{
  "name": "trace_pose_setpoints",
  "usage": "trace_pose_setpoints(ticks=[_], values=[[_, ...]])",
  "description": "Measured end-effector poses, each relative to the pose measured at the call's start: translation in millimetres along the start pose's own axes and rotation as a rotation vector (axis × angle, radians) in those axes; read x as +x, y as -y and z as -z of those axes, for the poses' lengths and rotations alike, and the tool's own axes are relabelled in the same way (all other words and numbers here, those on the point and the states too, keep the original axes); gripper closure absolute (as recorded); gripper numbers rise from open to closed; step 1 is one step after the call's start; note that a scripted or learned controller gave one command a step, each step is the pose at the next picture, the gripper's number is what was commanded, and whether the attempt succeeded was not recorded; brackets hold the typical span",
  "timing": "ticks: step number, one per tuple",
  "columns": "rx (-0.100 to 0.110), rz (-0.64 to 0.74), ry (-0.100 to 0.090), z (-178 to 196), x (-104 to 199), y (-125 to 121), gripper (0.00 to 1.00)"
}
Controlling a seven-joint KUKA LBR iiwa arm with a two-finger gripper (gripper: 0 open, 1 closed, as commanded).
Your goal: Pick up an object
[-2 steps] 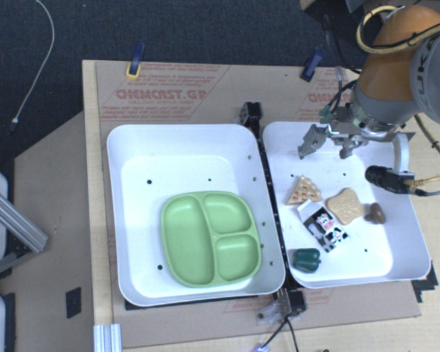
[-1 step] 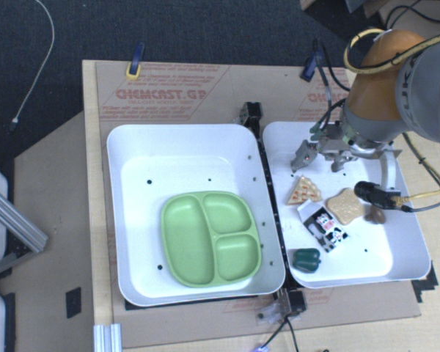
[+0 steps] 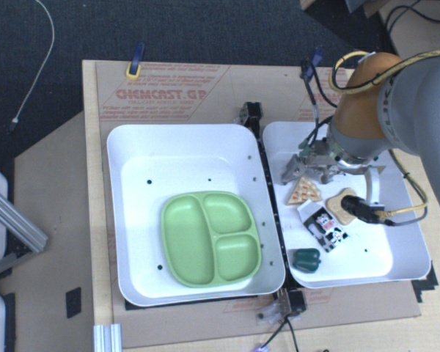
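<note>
In the right bin [image 3: 396,266], my gripper [image 3: 309,172] hangs low over the back left part, its fingers spread open. Just below its fingertips lies a triangular pizza-slice toy [image 3: 304,191], with nothing held between the fingers. A tan toast piece [image 3: 340,205] rests to the right of the slice, partly under a black cable. Nearer the front sit a small black-and-white box [image 3: 324,226] and a dark green pepper [image 3: 306,259].
The left bin [image 3: 132,167] holds a green divided plate [image 3: 210,237]. The arm's grey body and orange band [image 3: 367,94] overhang the right bin's back right. The wall between the bins [image 3: 270,196] runs close to the left of the gripper.
</note>
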State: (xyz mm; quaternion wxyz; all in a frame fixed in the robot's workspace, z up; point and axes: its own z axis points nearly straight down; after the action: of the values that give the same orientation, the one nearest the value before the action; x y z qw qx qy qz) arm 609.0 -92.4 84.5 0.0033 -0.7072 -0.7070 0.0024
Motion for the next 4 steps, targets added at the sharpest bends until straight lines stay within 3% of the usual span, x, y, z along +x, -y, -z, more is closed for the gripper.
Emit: trace_pose_setpoints(ticks=[1, 3, 4], values=[[-0.008, 0.0, 0.001, 14, 0, -2, 1.0], [-0.017, 0.0, 0.003, 142, -9, -8, 1.0], [-0.011, 0.0, 0.002, 143, -9, -8, 1.0]])
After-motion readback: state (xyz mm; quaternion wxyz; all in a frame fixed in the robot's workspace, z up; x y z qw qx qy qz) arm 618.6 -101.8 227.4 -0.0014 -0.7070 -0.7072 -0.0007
